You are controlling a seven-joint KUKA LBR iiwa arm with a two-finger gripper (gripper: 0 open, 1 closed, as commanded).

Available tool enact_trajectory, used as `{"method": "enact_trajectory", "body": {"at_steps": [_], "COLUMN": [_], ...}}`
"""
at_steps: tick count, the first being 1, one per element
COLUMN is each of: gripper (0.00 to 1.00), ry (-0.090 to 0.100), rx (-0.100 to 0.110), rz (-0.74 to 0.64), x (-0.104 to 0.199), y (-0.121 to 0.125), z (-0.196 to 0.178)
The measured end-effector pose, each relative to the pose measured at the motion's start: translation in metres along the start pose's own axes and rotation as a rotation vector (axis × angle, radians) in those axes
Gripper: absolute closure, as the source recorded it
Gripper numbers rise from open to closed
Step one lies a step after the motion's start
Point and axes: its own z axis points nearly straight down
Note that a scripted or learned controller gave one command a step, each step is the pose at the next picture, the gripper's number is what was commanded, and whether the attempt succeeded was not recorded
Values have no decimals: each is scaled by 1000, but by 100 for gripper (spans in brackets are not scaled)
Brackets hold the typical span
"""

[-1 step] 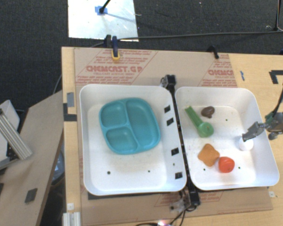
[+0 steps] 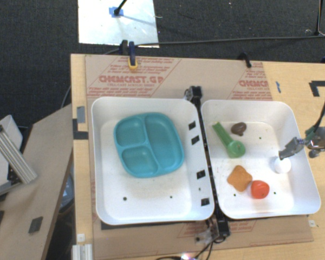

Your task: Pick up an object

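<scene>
The right bin (image 2: 299, 124) holds several small objects. A green tube-shaped piece (image 2: 228, 139) lies near the bin's left side, with a brown lump (image 2: 239, 128) just behind it. An orange piece (image 2: 239, 177) and a red ball (image 2: 260, 189) sit close together near the front. A small white round object (image 2: 282, 166) rests toward the right side. My gripper (image 2: 287, 153) reaches in from the right edge and hangs just above and behind the white object. Nothing shows in its grasp.
The left bin (image 2: 105, 199) holds a teal divided plate (image 2: 149, 144). A black divider with clips (image 2: 201, 145) runs between the two bins. Both bins sit on a cardboard sheet (image 2: 151, 75) over the bench.
</scene>
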Motion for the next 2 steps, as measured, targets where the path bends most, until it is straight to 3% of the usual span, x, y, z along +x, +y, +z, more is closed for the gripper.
{"method": "enact_trajectory", "body": {"at_steps": [2], "gripper": [0], "ry": [0], "rx": [0], "rz": [2], "x": [4], "y": [10], "z": [91]}}
